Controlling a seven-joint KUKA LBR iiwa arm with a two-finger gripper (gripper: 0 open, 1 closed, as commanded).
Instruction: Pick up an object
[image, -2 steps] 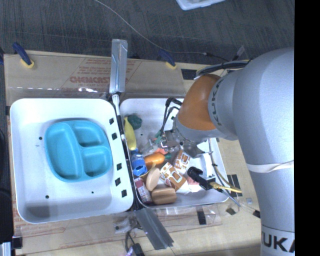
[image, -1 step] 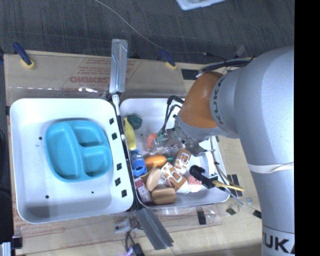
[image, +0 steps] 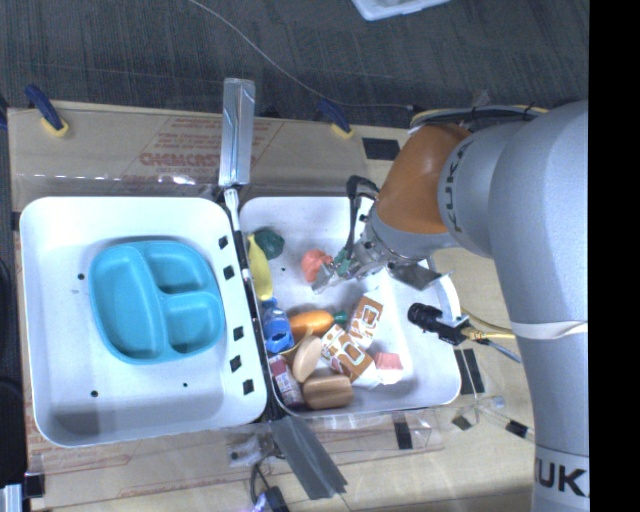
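Note:
My gripper (image: 335, 272) hangs over the middle of the right bin (image: 440, 385), just right of a small red-orange toy (image: 316, 263). Nothing shows between its fingers. Below it lie an orange oval food piece (image: 311, 322), a patterned orange-and-white packet (image: 355, 340), a pale bun shape (image: 306, 357) and a brown bread-like piece (image: 327, 390). A yellow banana (image: 260, 270) and a dark green item (image: 268, 243) lie along the bin's left wall. A blue bottle (image: 274, 330) rests beside the divider.
The left bin (image: 60, 400) holds a blue sectioned tray (image: 158, 298). A pink-and-white small item (image: 388, 361) lies at the right of the pile. The grey arm with its orange band (image: 425, 180) covers the right bin's upper right corner.

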